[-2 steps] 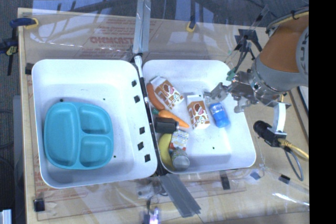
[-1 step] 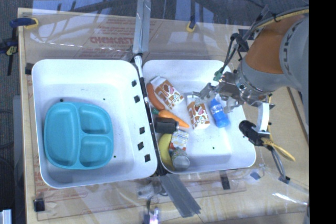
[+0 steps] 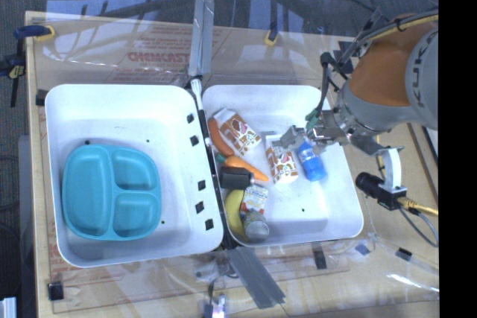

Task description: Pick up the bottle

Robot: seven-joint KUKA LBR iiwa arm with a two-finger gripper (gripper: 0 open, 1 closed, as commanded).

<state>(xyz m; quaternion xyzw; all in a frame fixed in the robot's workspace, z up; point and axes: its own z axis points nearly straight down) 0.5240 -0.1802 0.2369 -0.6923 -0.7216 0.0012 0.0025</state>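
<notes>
A small blue bottle [image 3: 312,164] with a pale top lies in the right bin [image 3: 339,214], toward its right side. My gripper [image 3: 304,138] hangs directly over the bottle's upper end, close to it or touching it. The arm comes in from the right, with its orange band [image 3: 384,78] above the wrist. A second, clear bottle [image 3: 256,214] with a label and a grey cap lies at the bin's front left, beside a banana [image 3: 235,209].
The right bin also holds a printed carton [image 3: 237,132], a smaller carton [image 3: 282,163] just left of the blue bottle, a carrot [image 3: 247,167] and a black block [image 3: 235,178]. In the left bin [image 3: 112,104] lies a teal divided plate [image 3: 110,191].
</notes>
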